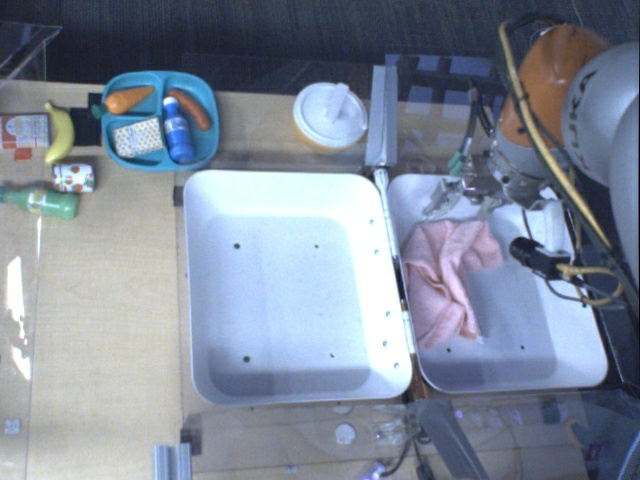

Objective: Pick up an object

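Observation:
A crumpled pink cloth [448, 276] lies in the right white bin [560, 363], against its left wall. My gripper [466, 198] hangs over the bin's far end, just above the cloth's upper edge. Its two thin fingers [439, 201] are spread apart, so it is open, and nothing sits between them. The grey arm with its orange band [545, 78] comes in from the upper right.
The left white bin [290, 378] sits beside the right one. Beyond the bins are a white lidded cup [330, 115] and a blue divided tray [160, 120] of toy food. A banana [60, 133], a can [73, 177] and a green bottle [40, 202] lie at far left.

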{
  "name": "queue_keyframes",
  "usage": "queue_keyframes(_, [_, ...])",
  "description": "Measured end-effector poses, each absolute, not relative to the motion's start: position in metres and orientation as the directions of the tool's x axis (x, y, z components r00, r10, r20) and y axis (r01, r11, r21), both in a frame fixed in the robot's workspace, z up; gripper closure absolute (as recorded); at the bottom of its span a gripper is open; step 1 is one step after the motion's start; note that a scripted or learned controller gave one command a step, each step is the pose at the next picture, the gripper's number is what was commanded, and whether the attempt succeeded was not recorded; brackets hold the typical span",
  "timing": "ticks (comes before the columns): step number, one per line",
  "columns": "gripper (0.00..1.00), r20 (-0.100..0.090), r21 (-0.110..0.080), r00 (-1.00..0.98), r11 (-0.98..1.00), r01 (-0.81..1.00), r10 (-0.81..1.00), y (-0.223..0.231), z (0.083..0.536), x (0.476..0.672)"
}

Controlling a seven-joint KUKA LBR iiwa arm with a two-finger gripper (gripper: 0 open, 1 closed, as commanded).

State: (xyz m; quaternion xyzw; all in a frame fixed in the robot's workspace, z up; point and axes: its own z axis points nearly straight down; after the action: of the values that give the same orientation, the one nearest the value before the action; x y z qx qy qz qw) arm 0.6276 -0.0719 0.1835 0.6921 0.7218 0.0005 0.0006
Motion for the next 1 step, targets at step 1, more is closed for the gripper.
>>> queue_keyframes(1, [0.0, 0.0, 0.003, -0.044, 0.044, 0.999, 0.999, -0.1139, 0.0937, 0.6183])
